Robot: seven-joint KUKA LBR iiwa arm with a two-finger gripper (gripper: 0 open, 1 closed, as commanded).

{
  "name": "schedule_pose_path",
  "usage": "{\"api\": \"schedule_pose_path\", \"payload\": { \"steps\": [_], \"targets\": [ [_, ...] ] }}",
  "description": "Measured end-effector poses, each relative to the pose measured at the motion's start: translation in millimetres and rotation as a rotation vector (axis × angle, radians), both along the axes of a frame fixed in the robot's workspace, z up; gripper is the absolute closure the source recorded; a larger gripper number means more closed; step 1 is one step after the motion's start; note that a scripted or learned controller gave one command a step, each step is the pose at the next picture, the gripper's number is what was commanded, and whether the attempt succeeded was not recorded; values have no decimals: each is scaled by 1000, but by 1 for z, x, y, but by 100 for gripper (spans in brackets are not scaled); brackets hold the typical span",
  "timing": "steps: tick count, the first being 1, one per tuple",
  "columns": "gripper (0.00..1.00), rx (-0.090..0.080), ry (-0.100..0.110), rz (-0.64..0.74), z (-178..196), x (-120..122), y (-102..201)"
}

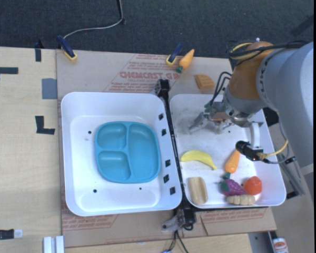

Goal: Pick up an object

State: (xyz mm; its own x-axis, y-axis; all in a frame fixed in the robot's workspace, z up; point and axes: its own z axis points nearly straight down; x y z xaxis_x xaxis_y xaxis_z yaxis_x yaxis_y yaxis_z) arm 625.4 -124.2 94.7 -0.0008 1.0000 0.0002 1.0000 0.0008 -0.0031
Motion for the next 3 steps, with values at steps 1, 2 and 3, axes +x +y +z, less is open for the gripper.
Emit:
{"api": "schedule_pose_path", "payload": {
  "steps": [1,2,3],
  "targets": [
    [0,-2,-3,-2,-5,-81,-51],
    [100,-2,-5,0,4,-80,-51],
    [0,-1,-5,0,4,-80,-51]
  ]
}}
